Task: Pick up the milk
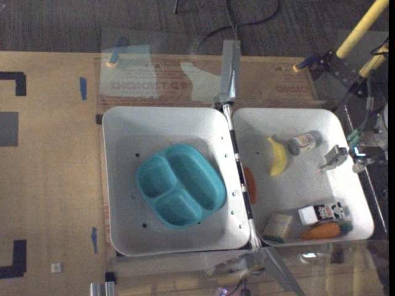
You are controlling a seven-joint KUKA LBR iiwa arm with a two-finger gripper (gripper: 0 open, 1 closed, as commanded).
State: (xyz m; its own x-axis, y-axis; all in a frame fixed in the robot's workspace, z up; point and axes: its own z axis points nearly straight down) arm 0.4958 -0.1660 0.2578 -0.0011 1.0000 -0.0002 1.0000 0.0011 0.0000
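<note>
1. The milk, a small carton, is seen lying near the front edge of the right bin, just above a carrot.
2. The gripper is seen over the bin's right side, well apart from the milk; nothing is held, and its state cannot be told.
3. A banana and a small bottle are seen further back.
4. A teal divided plate is seen in the left bin.
</note>
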